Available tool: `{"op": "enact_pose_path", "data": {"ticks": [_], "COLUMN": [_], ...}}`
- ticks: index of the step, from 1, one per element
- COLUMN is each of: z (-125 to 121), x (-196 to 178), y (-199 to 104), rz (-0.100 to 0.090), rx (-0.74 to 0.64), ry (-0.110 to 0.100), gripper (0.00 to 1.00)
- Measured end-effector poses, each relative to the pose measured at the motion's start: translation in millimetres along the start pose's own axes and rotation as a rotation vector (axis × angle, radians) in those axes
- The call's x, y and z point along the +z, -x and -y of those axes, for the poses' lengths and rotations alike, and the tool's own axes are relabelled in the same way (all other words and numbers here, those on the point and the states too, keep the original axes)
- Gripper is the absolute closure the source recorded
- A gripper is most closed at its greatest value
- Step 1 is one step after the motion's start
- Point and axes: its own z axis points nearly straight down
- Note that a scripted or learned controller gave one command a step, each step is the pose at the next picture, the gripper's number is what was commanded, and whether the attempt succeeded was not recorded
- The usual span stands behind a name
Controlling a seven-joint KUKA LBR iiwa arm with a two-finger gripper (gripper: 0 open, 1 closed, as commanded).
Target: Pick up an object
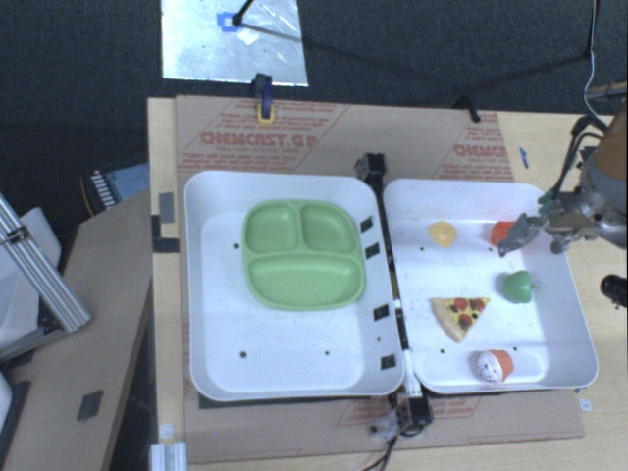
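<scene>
The gripper [535, 241] hangs over the far right part of the right bin [581, 346], at the end of the grey arm [606, 189] that comes in from the right edge. Whether it is open or closed cannot be told from this slanted view, and nothing can be seen held in it. Just at its left tip lies a red piece [501, 231], partly covered by the gripper; whether the two touch is unclear. Further left of the gripper, near the bin's left wall, sits a yellow piece [443, 233]. Just below the gripper, nearer the camera, is a green ball [517, 286], close to it but apart. Below and to the left of the gripper lies a pizza slice [459, 315], flat on the bin floor with its point towards the front. Well below the gripper, by the front wall, rests a red and white piece [493, 365]. Far to the gripper's left, across the divide between the bins, the left bin [196, 273] holds a green plate [302, 254] with three compartments, lying flat near the middle. Both bins rest on a cardboard sheet [294, 130] that runs behind the gripper.
</scene>
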Motion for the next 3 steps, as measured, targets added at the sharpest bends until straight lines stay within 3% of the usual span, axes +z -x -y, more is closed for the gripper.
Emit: {"op": "enact_pose_path", "data": {"ticks": [1,3], "z": [-2,5], "x": [-8,96], "y": [-1,-6], "rz": [0.002,0.003], "rx": [-0.003,-0.002], "ry": [0.013,0.014], "gripper": [0.0,0.0]}}
